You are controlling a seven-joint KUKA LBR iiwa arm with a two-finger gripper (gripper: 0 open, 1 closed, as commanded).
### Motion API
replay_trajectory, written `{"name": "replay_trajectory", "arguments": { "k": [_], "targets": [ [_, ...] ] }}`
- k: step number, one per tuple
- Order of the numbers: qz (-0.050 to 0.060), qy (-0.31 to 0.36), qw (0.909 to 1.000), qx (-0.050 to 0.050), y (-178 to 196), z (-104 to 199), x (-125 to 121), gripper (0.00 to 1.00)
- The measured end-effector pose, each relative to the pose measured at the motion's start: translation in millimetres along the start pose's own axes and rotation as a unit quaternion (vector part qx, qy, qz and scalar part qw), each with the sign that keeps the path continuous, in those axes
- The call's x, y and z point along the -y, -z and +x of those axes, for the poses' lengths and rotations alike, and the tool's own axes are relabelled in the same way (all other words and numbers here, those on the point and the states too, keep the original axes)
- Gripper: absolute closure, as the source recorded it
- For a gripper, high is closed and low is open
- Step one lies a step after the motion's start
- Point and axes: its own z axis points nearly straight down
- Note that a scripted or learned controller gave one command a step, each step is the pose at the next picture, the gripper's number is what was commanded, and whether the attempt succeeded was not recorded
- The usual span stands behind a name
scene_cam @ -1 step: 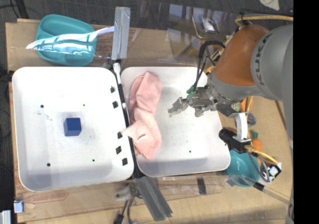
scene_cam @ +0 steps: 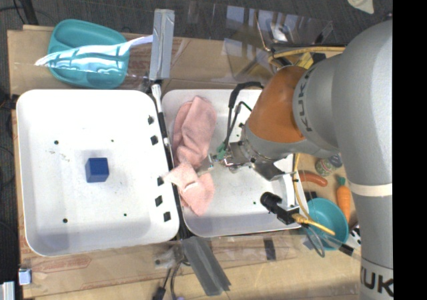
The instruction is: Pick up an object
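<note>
Even overhead light, white bins (scene_cam: 40,112) bright and near washed out, soft shadows, slightly grainy focus

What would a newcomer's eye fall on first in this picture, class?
The big grey arm with its orange band, reaching in from the right over the right bin. Next the pink cloth crumpled along that bin's left side, close by the gripper. Then the small blue cube, alone in the left bin.

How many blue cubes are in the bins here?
1. The blue cube sits alone near the middle of the left bin. The arm and pink cloth cover much of the right bin, so another could be hidden.
</note>
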Motion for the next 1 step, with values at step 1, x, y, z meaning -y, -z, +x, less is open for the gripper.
{"name": "replay_trajectory", "arguments": {
  "k": [1],
  "targets": [
    [-0.002, 0.054, 0.9985, 0.000, -19.0, 4.3, -61.0, 0.00]
  ]
}}
